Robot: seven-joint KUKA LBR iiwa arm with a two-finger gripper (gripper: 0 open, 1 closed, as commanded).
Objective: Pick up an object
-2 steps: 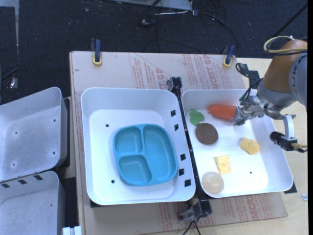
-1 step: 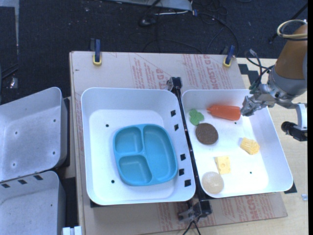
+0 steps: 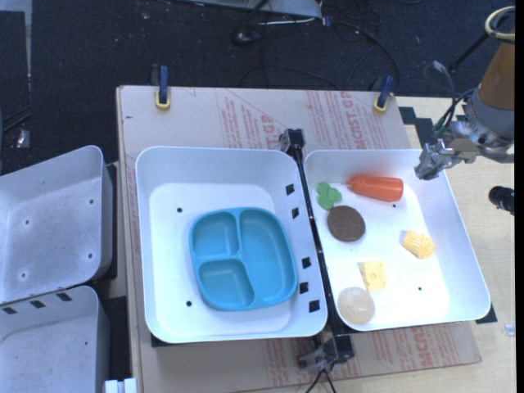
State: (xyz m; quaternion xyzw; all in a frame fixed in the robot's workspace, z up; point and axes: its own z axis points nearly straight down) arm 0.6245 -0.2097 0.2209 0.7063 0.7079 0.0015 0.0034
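The right bin (image 3: 458, 244) holds an orange carrot (image 3: 377, 187), a green leafy piece (image 3: 328, 194), a brown round patty (image 3: 346, 223), a yellow corn piece (image 3: 418, 243), a yellow cheese wedge (image 3: 374, 274) and a pale round bun (image 3: 356, 304). My gripper (image 3: 429, 165) hangs over the bin's far right corner, right of the carrot and apart from it. No object is seen in it.
The left bin (image 3: 164, 178) holds a blue three-compartment plate (image 3: 242, 258). A black divider (image 3: 309, 236) runs between the bins. Yellow clamps (image 3: 163, 97) sit at the board's far edge. White trays (image 3: 49, 211) lie off the bench to the left.
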